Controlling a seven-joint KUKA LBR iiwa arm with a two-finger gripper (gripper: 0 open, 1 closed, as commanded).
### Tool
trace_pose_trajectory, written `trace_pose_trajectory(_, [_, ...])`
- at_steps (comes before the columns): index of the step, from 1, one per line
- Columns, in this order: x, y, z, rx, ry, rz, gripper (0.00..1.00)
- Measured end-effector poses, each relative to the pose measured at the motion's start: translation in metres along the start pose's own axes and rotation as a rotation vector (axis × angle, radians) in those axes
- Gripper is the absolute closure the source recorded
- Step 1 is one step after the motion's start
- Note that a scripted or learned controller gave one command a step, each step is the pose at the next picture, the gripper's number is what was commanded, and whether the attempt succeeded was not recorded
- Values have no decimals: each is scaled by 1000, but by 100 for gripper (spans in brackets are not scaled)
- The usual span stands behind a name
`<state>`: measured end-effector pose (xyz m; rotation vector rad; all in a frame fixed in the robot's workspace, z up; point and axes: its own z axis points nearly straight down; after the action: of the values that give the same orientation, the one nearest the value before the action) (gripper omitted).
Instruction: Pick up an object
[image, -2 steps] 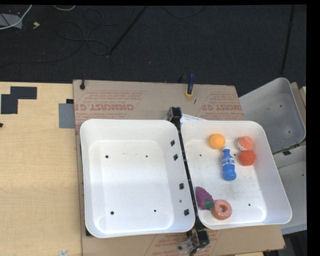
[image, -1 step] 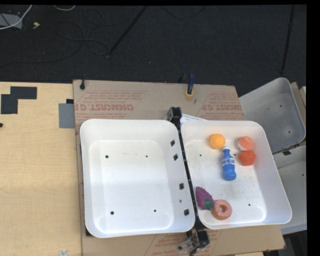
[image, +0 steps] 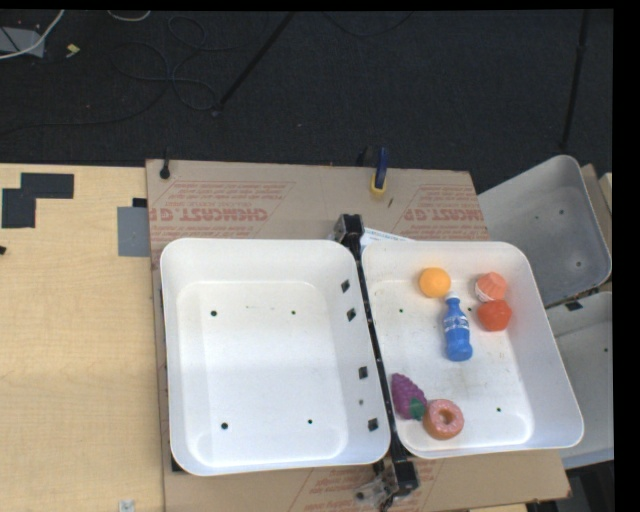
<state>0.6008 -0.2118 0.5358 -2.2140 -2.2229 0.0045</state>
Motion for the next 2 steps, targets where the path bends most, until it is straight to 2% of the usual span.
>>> trace_pose_trajectory(2, [0,16,0,0,-1,-2,100])
